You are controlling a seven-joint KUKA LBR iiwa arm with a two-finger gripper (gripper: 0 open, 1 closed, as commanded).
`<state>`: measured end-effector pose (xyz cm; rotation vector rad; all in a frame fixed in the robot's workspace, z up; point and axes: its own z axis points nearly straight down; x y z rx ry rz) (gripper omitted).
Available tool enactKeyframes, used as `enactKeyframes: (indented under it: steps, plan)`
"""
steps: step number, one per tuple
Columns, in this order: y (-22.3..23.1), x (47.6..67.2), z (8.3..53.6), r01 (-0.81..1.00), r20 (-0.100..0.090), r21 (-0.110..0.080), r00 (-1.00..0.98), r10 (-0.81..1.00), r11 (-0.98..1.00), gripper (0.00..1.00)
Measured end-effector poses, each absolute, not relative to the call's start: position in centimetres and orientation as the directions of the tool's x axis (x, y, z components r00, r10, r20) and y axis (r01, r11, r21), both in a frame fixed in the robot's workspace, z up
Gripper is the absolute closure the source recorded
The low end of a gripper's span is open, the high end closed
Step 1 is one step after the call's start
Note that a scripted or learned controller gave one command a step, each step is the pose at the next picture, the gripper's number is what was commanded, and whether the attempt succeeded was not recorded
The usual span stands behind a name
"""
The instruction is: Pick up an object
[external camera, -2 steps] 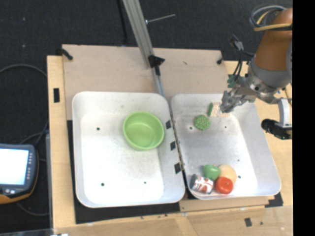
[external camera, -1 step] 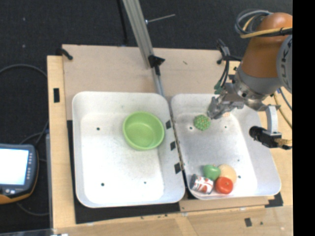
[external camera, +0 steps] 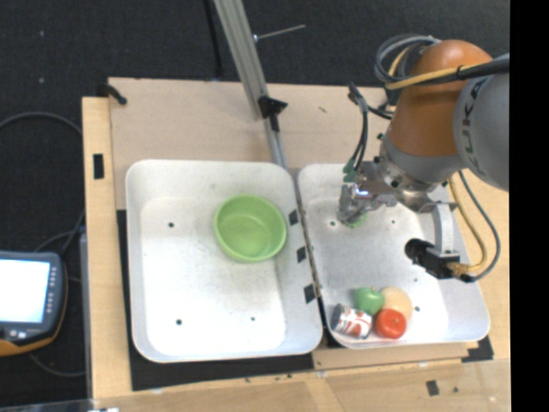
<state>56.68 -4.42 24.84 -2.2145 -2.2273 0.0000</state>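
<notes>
My gripper [external camera: 351, 211] hangs over the back left part of the right bin [external camera: 446, 303], pointing down close to the bin floor. A small patch of green [external camera: 357, 221] shows right at its tip; I cannot tell what it is or whether it is held. Along the right bin's front edge lie a small green piece [external camera: 369, 299], a pale yellow rounded piece [external camera: 397, 298], a red ball [external camera: 391, 324] and a red and white can [external camera: 352, 323], clustered and touching. A light green bowl [external camera: 250, 228] sits upright in the left bin [external camera: 171, 307].
The divider between the two bins [external camera: 304, 247] runs just left of the gripper. A slanted metal pole [external camera: 249, 67] rises from the back of the bench. A black fitting with cables [external camera: 431, 259] sits over the right bin's right side. A handheld screen [external camera: 26, 299] lies far left.
</notes>
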Motion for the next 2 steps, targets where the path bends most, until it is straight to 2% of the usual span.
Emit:
enactKeyframes:
  steps: [1,2]
  plan:
    - [-0.3,54.8,24.5,1.000,0.000,0.000,-0.006,1.000,0.006,1.00]
    - [5.2,54.4,25.3,1.000,0.002,0.003,-0.009,1.000,0.009,1.00]
